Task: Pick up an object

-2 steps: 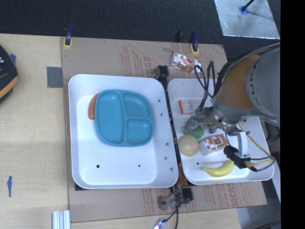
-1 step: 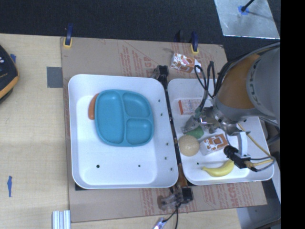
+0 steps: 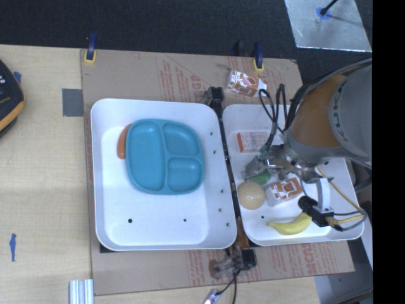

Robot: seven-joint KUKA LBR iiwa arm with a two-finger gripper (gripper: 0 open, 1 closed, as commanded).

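My gripper (image 3: 269, 163) is low in the right bin (image 3: 342, 236), jaw state unclear. Ball (image 3: 251, 195), packet (image 3: 285, 190) and banana (image 3: 291, 225) are crowded; I'd likely nudge, not grab.

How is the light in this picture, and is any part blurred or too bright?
Camera view: light is even and soft; the white left bin looks slightly washed out; the blue plate is sharp; the arm near the right edge is soft and blurred.

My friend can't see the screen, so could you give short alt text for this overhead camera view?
A grey and orange robot arm reaches from the right into the right bin, low over a small packet, a pale ball and a banana. The left bin holds a blue divided plate with something orange tucked under its left edge.
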